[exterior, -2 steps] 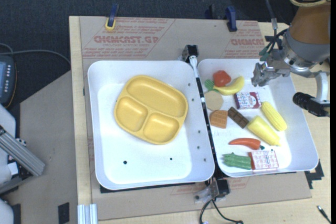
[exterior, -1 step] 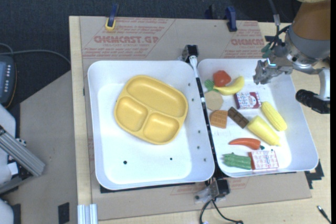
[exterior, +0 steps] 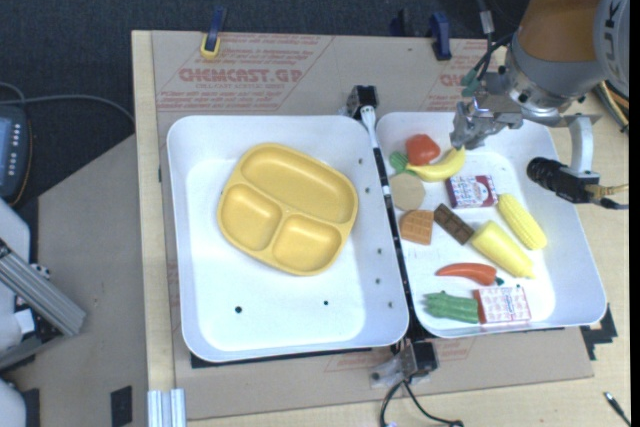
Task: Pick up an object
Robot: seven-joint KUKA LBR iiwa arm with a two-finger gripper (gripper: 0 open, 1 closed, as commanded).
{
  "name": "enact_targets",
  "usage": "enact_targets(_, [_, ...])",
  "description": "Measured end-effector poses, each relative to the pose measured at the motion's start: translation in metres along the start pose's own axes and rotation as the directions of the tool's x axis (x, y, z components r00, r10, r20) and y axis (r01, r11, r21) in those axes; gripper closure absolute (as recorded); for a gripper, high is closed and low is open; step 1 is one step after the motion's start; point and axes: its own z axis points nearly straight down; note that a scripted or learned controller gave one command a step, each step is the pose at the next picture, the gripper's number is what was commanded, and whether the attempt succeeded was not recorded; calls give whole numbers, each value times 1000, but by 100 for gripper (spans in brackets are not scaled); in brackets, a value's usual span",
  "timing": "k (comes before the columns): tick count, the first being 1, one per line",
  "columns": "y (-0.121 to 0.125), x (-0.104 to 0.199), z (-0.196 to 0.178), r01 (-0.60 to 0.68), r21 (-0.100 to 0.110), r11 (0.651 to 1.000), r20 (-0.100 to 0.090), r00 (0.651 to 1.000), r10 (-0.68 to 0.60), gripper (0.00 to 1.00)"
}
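Two bins are placed side by side on the worktop (exterior: 150, 215). In the left bin (exterior: 200, 315) a divided plate (exterior: 288, 208) is found. In the right bin (exterior: 580, 285) a tomato (exterior: 422, 149) lies behind a banana (exterior: 437, 168), a corn cob (exterior: 521, 220) lies at the right, and beans (exterior: 450, 307) are at the front.

Single fixed camera overhead, slanted down on both bins (exterior: 190, 245).

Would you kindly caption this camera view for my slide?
KUKA gripper hovers over the banana in the right bin of toy food; yellow divided plate in the left bin.
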Motion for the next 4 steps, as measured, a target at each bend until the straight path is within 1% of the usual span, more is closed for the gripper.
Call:
enact_targets(1, [15, 51, -4, -1, 0, 1000, 1, 1000, 1, 100])
enact_targets(2, [22, 92, 2, -2, 1, 1000, 1, 1000, 2, 100])
enact_targets(3, [17, 87, 22, -7, 7, 1000, 1, 1000, 7, 100])
enact_targets(4, [21, 87, 21, -5, 3, 1000, 2, 1000, 5, 100])
